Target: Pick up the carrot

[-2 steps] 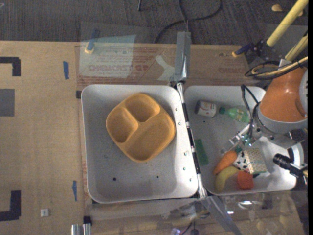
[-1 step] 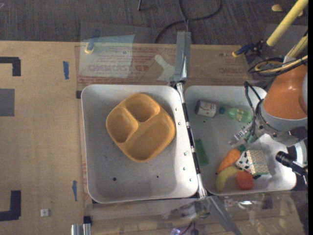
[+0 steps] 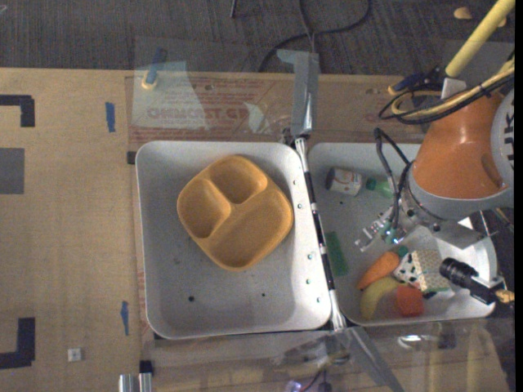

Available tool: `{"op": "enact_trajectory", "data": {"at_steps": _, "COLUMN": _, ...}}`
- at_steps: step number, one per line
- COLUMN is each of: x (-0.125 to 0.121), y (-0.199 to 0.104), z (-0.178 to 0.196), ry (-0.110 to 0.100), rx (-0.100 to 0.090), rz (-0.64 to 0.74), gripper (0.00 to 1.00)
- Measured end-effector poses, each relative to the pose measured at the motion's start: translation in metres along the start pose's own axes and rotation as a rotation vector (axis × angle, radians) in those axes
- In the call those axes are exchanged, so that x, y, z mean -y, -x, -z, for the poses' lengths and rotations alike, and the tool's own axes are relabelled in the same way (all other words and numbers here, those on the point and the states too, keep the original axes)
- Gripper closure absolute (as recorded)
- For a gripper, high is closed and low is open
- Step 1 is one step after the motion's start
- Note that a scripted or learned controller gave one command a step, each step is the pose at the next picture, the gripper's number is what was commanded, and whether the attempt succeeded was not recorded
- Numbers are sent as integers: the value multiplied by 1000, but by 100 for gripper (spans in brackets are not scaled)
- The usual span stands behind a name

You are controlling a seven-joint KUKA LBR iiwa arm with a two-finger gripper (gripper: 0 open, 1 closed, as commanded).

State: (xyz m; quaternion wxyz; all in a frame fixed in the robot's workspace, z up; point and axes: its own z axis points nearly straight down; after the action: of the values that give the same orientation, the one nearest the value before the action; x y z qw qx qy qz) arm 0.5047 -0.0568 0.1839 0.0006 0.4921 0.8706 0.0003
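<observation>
The carrot [image 3: 377, 269] is orange with a green top and lies in the right bin [image 3: 356, 212], near its front. It lies slanted, with its green end pointing up and right. My gripper [image 3: 384, 230] hangs just above and behind the carrot, below the orange wrist band [image 3: 456, 166]. Nothing visible is held in it. The arm covers the right part of the bin.
A yellow banana [image 3: 375, 297], a red-orange item [image 3: 409, 300] and a white speckled piece [image 3: 422, 269] crowd the carrot. A green stick [image 3: 337, 253] and a small white and green bottle [image 3: 346, 180] lie further off. The left bin [image 3: 163, 284] holds an orange divided plate [image 3: 235, 211].
</observation>
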Motion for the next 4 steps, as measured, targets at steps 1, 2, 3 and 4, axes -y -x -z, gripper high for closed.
{"op": "enact_trajectory", "data": {"at_steps": 1, "x": -48, "y": 23, "z": 91, "ry": 1, "rx": 2, "rz": -105, "gripper": 100}}
{"op": "enact_trajectory", "data": {"at_steps": 2, "x": -38, "y": -18, "z": 16, "ry": -1, "rx": -1, "rz": 81, "gripper": 100}}
{"op": "enact_trajectory", "data": {"at_steps": 3, "x": -80, "y": 3, "z": 0, "ry": 1, "rx": 2, "rz": -95, "gripper": 100}}
{"op": "enact_trajectory", "data": {"at_steps": 4, "x": -53, "y": 16, "z": 0, "ry": -3, "rx": -1, "rz": -430, "gripper": 100}}
